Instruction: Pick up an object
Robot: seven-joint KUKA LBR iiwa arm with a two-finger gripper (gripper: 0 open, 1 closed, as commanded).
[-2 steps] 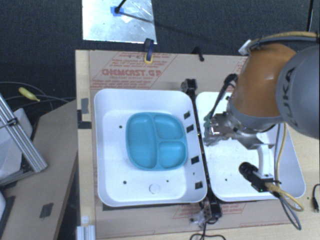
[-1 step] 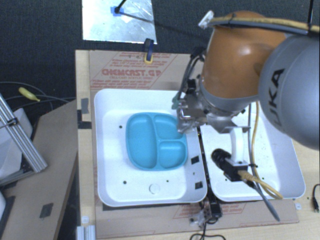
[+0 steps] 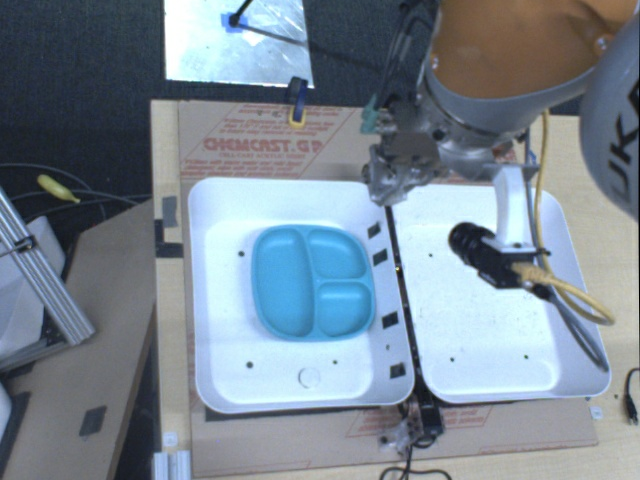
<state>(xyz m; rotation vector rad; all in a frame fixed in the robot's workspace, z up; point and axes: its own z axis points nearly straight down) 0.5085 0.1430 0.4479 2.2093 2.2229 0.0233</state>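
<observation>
My pincer point(image 3: 398, 180) hangs at the far end of the ridge where the two white bins meet, and I take that ridge as my landmark. Its metal tip sits right over the ridge's upper end, but from this slant I cannot tell how it is set — the wrist above hides too much. Nothing shows in its grasp.

Above the pincer my wrist widens into the grey body with its orange band point(image 3: 530, 18), which covers the far right corner of the view.

Left of the ridge lies the left bin point(image 3: 220, 368), and in it the blue divided plate point(image 3: 310, 281) — three compartments, flat on the bin floor, its right edge near the ridge but apart from it. The plate is well apart from my pincer, nearer the camera and to the left.

Right of the ridge is the right bin point(image 3: 480, 368). Over its far half a black cylinder on a white bracket point(image 3: 485, 253) juts from my arm, with a yellow cable point(image 3: 580, 303) looping off it toward the bin's right wall.

Beyond the ridge's far end, brown printed cardboard point(image 3: 260, 133) lies under both bins.
</observation>
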